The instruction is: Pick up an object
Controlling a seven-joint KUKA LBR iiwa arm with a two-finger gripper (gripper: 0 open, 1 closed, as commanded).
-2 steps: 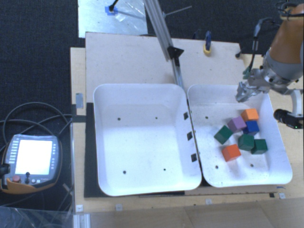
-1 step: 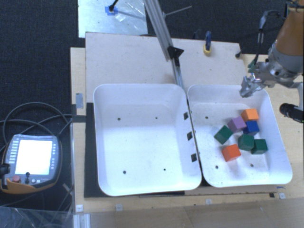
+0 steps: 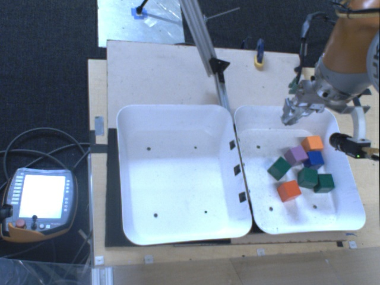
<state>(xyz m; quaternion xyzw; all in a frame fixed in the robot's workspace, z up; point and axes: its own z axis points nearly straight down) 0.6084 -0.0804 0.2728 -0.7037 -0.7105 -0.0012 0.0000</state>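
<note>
The hand [image 3: 293, 115] hangs over the far rim of the right bin [image 3: 350, 215]; I cannot tell its state, it is too small and blurred; the blocks [image 3: 301, 168] lie clustered in that bin, apart from the hand; the arm [image 3: 350, 46] is cut off at the edge.

Grey KUKA arm with orange band [image 3: 350, 37] comes in from upper right, wrist angled down-left. Metallic two-finger gripper [image 3: 290, 116] hangs at its lower-left end, tips pointing down and a bit left. Black cable loops [image 3: 309, 25] run above the gripper alongside the wrist. Finger spacing unclear.
</note>
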